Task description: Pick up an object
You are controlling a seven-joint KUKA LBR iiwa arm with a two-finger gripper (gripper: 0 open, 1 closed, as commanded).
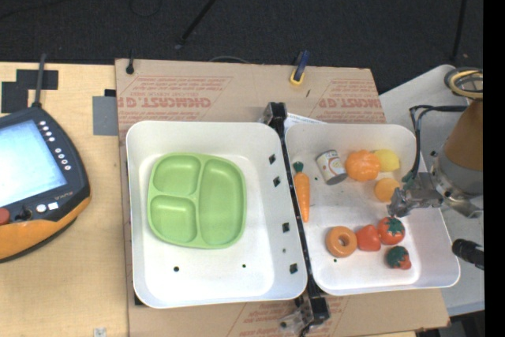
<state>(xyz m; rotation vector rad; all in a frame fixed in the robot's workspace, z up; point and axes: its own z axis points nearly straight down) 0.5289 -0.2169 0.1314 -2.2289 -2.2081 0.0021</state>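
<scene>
The right bin (430,272) holds several toy foods. A carrot (302,195) lies along its left wall, with a small silver can (331,166) beside it. An orange (362,166), a yellow lemon (386,160) and a smaller orange fruit (385,189) sit near the back. Along the front lie a ring donut (342,241), a red pepper (368,238), a tomato (392,230) and a strawberry (398,257). My gripper (398,206) reaches in from the right, between the small orange fruit and the tomato, just above them.
The left bin (150,280) bears a green divided plate (197,200). A tablet-like pendant (35,170) lies on the bench at far left. A black divider (288,201) separates the bins. The arm's cable (416,140) loops over the right bin's back corner.
</scene>
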